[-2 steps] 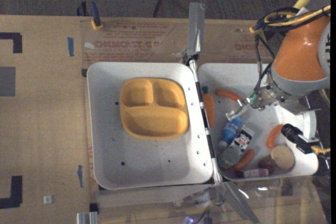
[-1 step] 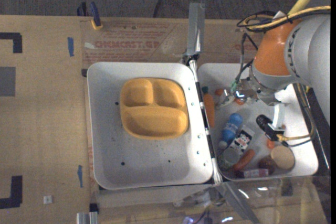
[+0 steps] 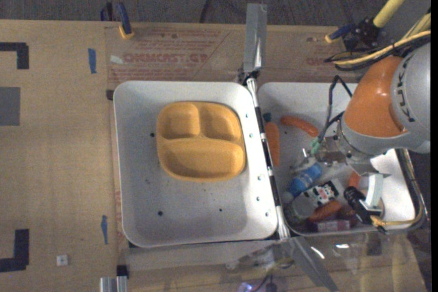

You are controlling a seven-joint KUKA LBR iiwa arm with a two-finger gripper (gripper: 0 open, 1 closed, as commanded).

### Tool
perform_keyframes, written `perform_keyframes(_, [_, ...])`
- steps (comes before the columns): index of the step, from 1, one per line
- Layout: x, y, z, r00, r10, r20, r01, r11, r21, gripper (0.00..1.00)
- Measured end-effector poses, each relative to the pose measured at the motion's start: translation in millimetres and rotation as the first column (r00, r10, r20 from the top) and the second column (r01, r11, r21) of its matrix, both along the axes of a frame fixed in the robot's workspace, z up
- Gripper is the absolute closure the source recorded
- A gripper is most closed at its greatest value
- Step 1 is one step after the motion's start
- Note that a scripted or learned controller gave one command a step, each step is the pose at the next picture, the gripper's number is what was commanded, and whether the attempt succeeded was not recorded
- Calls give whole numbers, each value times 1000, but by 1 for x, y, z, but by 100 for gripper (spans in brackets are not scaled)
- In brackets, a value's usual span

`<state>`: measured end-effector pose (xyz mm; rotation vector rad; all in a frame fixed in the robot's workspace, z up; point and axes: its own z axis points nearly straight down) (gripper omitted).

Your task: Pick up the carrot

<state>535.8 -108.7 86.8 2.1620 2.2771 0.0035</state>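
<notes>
A yellow divided plate [image 3: 201, 140] is sitting in the left bin [image 3: 137, 215], the carrot [image 3: 272, 141] is lying along the right bin's [image 3: 409, 205] left wall, well left of the gripper [image 3: 332, 155], which is hovering over clutter, its opening impossible to tell.

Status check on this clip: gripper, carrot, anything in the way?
Gripper over right bin. Carrot by the bin's left wall, not gripped. Sausage and bottle lie close by.

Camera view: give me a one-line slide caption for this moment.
KUKA arm reaches into the right bin of clutter; carrot lies by the divider, yellow sectioned tray in the left bin.
</notes>
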Motion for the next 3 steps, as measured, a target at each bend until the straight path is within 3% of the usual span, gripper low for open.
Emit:
perform_keyframes(1, [76,98,99,1000,-14,-2,14,1000,-1,0])
perform_keyframes(2, [23,67,98,998,57,-4,-57,998,0,0])
perform_keyframes(3, [-26,58,144,978,208,-4,-208,978,0,0])
